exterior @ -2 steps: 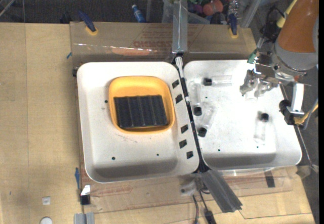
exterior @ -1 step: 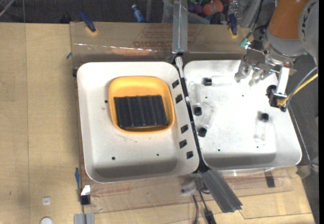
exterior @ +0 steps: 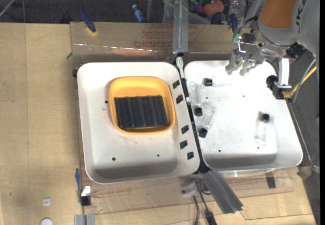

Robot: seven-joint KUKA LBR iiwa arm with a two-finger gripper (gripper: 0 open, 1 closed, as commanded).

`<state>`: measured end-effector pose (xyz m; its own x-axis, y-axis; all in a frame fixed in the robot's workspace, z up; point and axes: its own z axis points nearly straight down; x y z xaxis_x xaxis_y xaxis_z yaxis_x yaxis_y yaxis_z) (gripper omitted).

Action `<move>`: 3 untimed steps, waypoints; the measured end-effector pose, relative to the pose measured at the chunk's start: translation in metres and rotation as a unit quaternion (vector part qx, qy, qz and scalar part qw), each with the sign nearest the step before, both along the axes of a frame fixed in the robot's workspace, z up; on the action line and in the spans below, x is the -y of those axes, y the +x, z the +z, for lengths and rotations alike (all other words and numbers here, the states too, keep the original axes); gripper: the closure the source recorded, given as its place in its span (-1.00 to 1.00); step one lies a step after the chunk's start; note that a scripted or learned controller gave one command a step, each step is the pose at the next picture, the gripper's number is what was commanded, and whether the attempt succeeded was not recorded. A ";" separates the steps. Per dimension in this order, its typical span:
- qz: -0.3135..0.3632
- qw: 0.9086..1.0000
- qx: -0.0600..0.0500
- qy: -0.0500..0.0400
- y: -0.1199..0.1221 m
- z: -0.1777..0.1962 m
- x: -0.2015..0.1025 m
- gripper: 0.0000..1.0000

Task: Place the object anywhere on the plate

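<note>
Far left of the fingers, a yellow plate [exterior: 141, 87] in the left bin [exterior: 91, 117] carries a black ridged object [exterior: 140, 111]. Small clear vials [exterior: 260, 127] lie scattered in the right bin [exterior: 238, 102]. Fingers [exterior: 240, 65] hang narrowly parted, holding nothing, above that bin's back edge.

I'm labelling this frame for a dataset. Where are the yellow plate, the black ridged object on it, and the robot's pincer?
yellow plate [exterior: 117, 89]: camera view, on its bare upper-left rim.
black ridged object [exterior: 141, 112]: camera view, on the middle of its top.
pincer [exterior: 240, 66]: camera view, midway between its fingertips.
</note>
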<state>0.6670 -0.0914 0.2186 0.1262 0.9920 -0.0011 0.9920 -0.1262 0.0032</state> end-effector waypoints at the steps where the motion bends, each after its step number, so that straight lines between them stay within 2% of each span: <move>1: 0.046 0.999 0.000 0.000 0.001 0.029 -0.003 1.00; 2: 0.148 0.989 -0.002 0.001 0.000 0.032 -0.045 1.00; 3: 0.170 0.985 0.000 -0.001 0.001 0.055 -0.039 1.00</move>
